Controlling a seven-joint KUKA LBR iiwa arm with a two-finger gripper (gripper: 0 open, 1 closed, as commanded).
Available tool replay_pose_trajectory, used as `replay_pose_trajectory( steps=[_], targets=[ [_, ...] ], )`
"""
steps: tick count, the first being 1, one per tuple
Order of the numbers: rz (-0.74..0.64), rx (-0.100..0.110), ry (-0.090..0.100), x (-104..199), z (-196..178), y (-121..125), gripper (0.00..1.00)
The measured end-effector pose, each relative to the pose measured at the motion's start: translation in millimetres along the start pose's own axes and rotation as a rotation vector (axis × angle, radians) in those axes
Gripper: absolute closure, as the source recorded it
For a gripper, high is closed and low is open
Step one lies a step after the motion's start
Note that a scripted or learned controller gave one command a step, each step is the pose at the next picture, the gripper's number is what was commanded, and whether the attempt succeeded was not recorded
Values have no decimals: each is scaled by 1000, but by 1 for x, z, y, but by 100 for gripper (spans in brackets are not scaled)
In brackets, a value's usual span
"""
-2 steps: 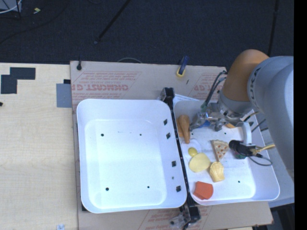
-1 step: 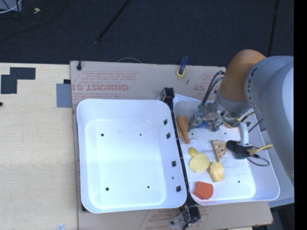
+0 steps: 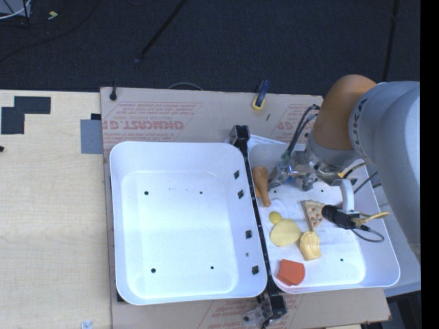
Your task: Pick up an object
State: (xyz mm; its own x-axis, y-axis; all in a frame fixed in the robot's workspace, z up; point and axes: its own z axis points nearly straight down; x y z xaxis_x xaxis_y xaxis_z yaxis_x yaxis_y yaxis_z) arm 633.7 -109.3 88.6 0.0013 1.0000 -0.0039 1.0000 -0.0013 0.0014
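The left bin [image 3: 180, 221], well to the left of the jaws, is a shallow white tray with a few small dark holes in its floor; behind it lies a brown cardboard sheet [image 3: 171, 118] printed in red letters that appear upside down and mirrored, too unclear to read with certainty, with a blue-and-yellow clamp [image 3: 260, 96] at its far edge. In the right bin [image 3: 374, 269] the toy food pieces lie close together. An orange carrot-like stick [image 3: 261, 185] rests along the bin's left wall, just left of the gripper [image 3: 293, 173]. Nearer the camera than the jaws sit a small yellow ball [image 3: 275, 218], touching a larger pale yellow round piece [image 3: 285, 234], and beside that a ribbed yellow piece like a corn cob [image 3: 310, 245]. Nearest the camera lies a red-orange block [image 3: 291, 273]. Right of the yellow pieces, a tan wedge like a pizza slice [image 3: 313, 213] lies just below the wrist. The gripper hangs low over the far part of the right bin, under the grey arm [image 3: 384, 136]; whether its jaws stand apart or together cannot be told, and no piece shows between them.
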Motion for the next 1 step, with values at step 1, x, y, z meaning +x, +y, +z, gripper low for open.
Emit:
replay_pose_trajectory(
  steps=[1],
  targets=[
    [1, 5, 3, -32, 1, -8, 0]
  ],
)
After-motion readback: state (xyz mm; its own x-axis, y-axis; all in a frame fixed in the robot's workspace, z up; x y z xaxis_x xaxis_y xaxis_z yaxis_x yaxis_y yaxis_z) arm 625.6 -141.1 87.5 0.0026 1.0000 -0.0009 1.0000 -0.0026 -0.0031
